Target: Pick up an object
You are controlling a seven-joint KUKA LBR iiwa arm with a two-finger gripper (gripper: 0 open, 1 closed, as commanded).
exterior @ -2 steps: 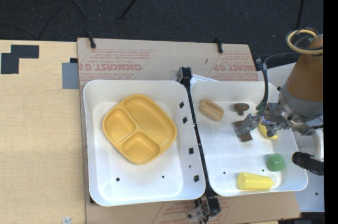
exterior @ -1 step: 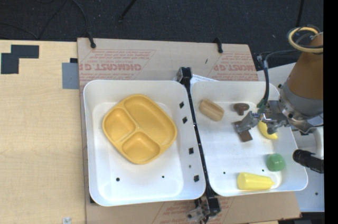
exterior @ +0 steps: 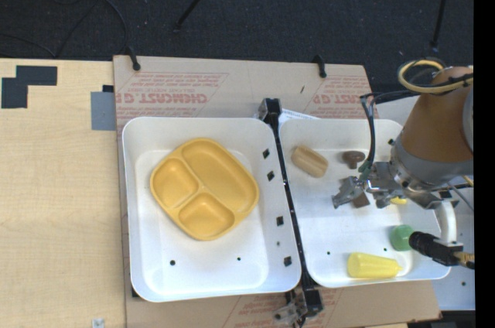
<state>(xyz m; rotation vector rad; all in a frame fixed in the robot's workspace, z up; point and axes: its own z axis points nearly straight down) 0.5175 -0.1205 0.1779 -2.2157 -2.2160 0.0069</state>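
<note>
Hovering low in the right bin (exterior: 309,264), the gripper (exterior: 352,193) has fingers whose open-or-closed state cannot be told; nearest target, a small brown object (exterior: 353,158), sits just beyond them, so it should center over it before descending.

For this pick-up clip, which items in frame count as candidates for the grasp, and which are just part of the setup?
Job-relevant:
- tool, low in the right bin
- tan wooden block
- small brown piece
- green object
- yellow object

Lying about:
- yellow divided tray in the left bin
- cardboard sheet under both bins
</note>
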